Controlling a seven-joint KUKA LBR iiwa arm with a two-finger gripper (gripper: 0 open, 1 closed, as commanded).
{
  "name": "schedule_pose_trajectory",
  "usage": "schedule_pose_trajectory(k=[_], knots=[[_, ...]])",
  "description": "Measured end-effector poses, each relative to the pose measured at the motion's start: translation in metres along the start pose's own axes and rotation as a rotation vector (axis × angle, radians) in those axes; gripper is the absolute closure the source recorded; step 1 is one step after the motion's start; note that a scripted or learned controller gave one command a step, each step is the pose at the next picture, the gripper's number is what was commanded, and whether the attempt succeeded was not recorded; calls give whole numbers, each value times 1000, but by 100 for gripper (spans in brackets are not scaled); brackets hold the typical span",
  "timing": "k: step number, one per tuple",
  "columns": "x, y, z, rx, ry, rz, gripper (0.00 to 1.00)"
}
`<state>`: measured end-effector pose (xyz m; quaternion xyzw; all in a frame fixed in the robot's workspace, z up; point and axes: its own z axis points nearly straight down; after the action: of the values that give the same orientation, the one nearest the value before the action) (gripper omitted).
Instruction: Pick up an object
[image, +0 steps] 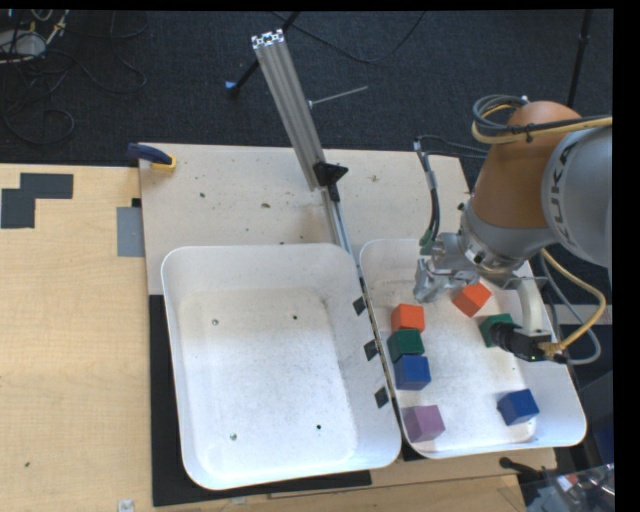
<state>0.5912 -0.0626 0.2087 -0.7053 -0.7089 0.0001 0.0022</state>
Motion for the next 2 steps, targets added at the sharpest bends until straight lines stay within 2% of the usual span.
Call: schedule_pose_trajectory(k=[1, 2], knots=[[51, 24, -9, -3, -3, 1, 100], [100, 28, -5, -1, -2, 2, 100]])
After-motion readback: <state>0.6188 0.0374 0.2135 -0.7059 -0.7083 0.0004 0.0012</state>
